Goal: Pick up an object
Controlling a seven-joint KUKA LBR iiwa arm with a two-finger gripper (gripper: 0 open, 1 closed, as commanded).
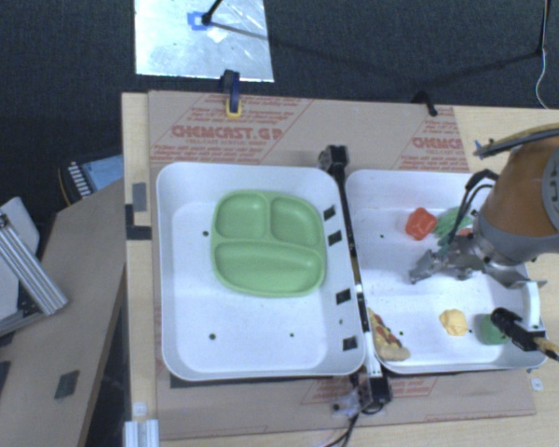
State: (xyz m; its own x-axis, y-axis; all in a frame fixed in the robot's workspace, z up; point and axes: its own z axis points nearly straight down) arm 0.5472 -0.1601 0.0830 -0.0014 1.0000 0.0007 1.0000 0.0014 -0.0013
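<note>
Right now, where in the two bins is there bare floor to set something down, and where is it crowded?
Left bin: a bare strip between the green tray and the near wall, and a narrower one along the left wall. Right bin: bare middle floor between the red piece and the yellow piece. Its right side is crowded by the gripper, arm and a green piece.

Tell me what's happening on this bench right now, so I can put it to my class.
A robot arm reaches in from the right, its gripper low inside the right bin. It is near a red object but holds nothing that can be seen. A yellow object and a green object lie nearer the front, and a mixed-colour item sits by the bin's front left corner. The left bin holds a green divided plate, untouched.
</note>
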